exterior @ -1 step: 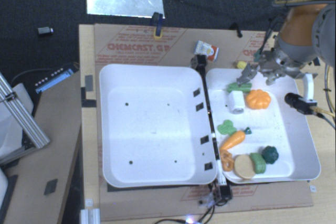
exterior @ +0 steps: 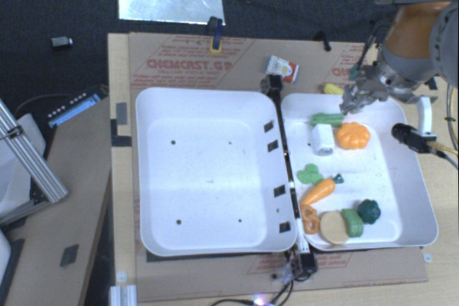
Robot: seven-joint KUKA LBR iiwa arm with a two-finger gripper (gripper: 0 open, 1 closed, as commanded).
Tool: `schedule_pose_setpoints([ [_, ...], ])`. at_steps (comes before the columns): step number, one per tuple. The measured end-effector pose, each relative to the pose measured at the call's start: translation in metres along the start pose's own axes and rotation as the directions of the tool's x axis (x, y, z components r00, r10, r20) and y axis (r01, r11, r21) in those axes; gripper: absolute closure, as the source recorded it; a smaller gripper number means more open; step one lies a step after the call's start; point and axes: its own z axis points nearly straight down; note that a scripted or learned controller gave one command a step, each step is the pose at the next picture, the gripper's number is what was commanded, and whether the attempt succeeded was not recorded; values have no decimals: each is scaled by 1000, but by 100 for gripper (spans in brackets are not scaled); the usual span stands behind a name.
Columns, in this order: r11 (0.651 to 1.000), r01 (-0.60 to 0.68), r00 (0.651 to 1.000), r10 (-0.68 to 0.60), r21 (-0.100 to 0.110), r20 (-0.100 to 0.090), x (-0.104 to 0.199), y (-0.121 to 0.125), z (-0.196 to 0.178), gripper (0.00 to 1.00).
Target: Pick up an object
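Gripper (exterior: 353, 105): at the far edge of the right bin (exterior: 412, 186), hanging over the rim near its back corner, fingers pointing down; whether they are spread or closed cannot be told, and nothing is seen between them. Arm (exterior: 419, 25): grey with orange band, entering from the right. Nearest items: green bean pod (exterior: 327, 119) just in front of the gripper; white cylinder (exterior: 323, 139) beside it; orange pumpkin (exterior: 353, 135) touching the cylinder's right side. Middle of bin: small green leafy piece (exterior: 309, 173), carrot (exterior: 318, 190). Near edge: orange pepper slice (exterior: 309, 218), tan round disc (exterior: 333, 227), green pickle (exterior: 353, 222) leaning on the disc, dark green broccoli (exterior: 368, 211). Left bin (exterior: 208, 172): white, alongside. Yellow item (exterior: 331, 89): on the bench behind the right bin
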Motion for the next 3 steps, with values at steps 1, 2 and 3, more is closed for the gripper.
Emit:
schedule_pose_setpoints([
  [1, 1000, 7, 1000, -7, 5, -3, 96, 0, 18, 100],
  [2, 1000, 4, 1000, -4, 6, -3, 165, -31, -9, 100],
  [3, 1000, 0, 1000, 0, 3, -2, 161, -28, -19, 100],
])
